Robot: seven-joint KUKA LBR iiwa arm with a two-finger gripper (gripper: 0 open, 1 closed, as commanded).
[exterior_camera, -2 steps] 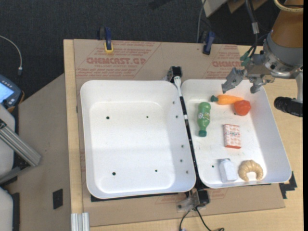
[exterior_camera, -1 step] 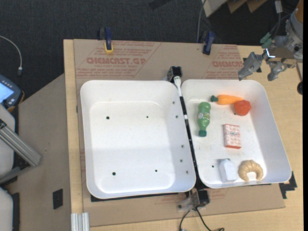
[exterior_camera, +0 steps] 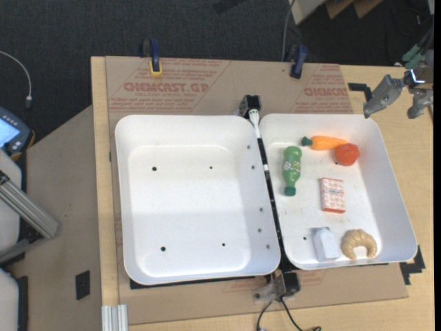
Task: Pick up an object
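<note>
Claw (exterior_camera: 400, 101) hangs spread wide, gripping nothing, beyond the right bin (exterior_camera: 393, 178). Carrot (exterior_camera: 326, 143) touches tomato (exterior_camera: 346, 154) (crowded): a descent there could nudge both aside.

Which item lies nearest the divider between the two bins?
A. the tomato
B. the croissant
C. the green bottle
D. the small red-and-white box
C: the green bottle lies in the right bin just beside the divider; the croissant, tomato and red-and-white box sit farther right.
</note>
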